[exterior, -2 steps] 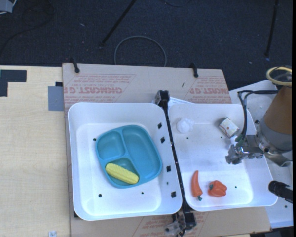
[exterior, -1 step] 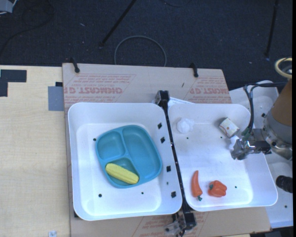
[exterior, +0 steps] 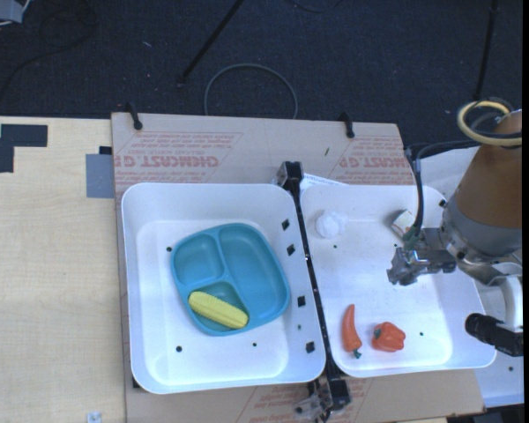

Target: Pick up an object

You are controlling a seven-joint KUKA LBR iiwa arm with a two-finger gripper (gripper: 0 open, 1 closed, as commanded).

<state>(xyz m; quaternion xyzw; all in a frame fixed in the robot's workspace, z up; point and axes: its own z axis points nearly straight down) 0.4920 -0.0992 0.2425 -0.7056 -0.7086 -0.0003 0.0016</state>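
In the right bin (exterior: 370,236) lie a red chili pepper (exterior: 350,329) and a small red-orange bell pepper (exterior: 388,337), side by side near the front edge. A small white round object (exterior: 328,226) rests near the bin's back left corner. My gripper (exterior: 404,270) hangs over the middle right of this bin, behind and slightly right of the two peppers, with nothing seen in it. In the left bin (exterior: 150,324) a blue divided plate (exterior: 231,276) holds a yellow corn cob (exterior: 218,309) in its front compartment.
The black divider (exterior: 304,271) runs between the two bins. The orange and grey arm (exterior: 494,192) reaches in from the right over the right bin's edge. Cardboard (exterior: 247,152) lies under the bins, with bare wood bench to the left.
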